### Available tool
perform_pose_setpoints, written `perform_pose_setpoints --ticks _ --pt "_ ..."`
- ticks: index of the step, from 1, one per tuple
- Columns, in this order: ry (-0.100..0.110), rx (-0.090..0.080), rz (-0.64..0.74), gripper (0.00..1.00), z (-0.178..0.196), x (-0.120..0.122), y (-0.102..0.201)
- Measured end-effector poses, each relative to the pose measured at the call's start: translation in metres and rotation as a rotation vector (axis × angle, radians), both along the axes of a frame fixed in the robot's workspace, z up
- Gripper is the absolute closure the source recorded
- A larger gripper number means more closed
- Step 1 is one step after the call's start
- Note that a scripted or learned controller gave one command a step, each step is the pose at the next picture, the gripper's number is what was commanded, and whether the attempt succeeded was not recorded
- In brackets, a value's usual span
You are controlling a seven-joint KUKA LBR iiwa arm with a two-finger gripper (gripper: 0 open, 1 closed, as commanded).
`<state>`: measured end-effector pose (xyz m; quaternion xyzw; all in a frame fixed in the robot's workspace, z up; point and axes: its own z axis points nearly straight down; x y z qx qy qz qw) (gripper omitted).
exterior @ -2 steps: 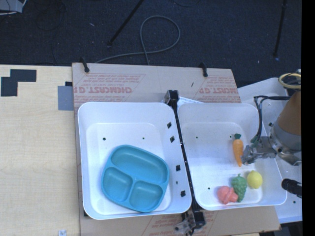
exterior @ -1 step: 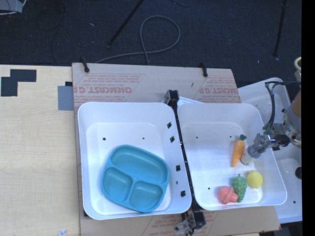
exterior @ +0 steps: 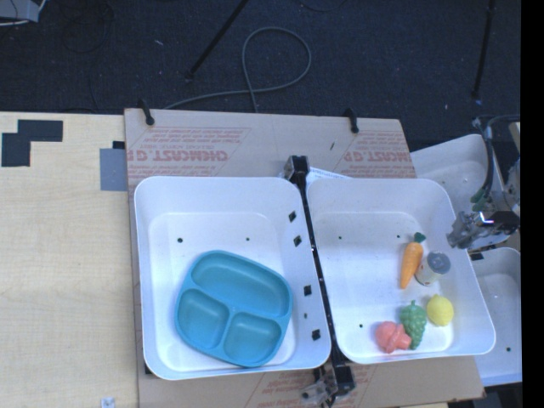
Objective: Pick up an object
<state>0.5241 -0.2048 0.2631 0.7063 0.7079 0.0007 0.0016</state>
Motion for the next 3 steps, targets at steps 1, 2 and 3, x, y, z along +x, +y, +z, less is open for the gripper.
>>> perform_pose_setpoints --ticks 1,2,3 --pt "0.007 0.004 0.001 1.00 -0.012 -0.008 0.044" --pt "0.007 0.004 0.002 1.00 -0.006 -0.013 0.094" --pt "0.007 0.003 0.002 1.00 -0.003 -0.020 0.151"
